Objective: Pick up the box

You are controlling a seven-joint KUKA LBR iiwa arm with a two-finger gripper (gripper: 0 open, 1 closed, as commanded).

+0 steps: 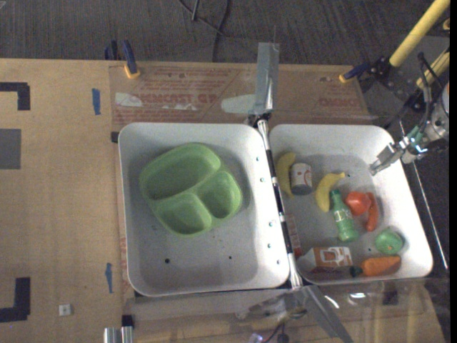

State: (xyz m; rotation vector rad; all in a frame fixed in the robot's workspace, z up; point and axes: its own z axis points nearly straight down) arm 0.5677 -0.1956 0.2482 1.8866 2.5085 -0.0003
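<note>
The brown wooden tabletop [57, 191] carries two shallow white plastic bins. The left bin [143, 263] holds a green divided plastic plate [189, 189]. The small orange-and-white carton box [330, 258] lies at the right bin's [357, 138] near edge. Above that bin's far right corner hangs the gripper [393, 154], jaws' state unclear.

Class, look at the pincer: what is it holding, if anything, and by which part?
Nothing: the pincer hangs at the right bin's upper right edge, apart from the box.

Left bin [136, 191]: I see a green divided plate [190, 189].
Right bin [410, 213]: two bananas [285, 173], green bottle [343, 219], carrot [380, 265].
</note>
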